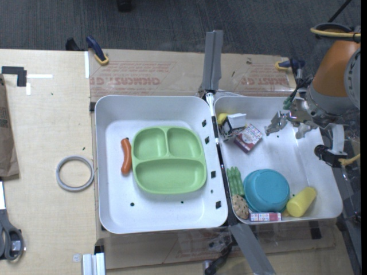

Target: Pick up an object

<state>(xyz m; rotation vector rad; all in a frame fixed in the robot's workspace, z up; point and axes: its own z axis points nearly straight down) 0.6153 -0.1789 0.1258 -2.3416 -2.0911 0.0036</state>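
1. Two white bins are counted side by side: a left bin (109, 171) and a right bin (321, 182).
2. In the left bin, one green divided plate (169, 159) with three compartments is noted, and one orange sausage-shaped piece (125, 156) just beside its left edge.
3. In the right bin, several single items are counted: one blue bowl (266, 189) turned upside down, one yellow cylinder (301, 201) near it, one green bean pod (235, 181), one cookie (240, 206), one red-and-white packet (249, 137), one flat pink box (265, 216), one small white-and-dark box (233, 122).
4. One grey ring (75, 172) is seen on the bench, left of the bins.
5. The gripper (289, 122) is seen over the right bin's upper part, well apart from the bowl, nothing between its fingers. Their spread cannot be told.
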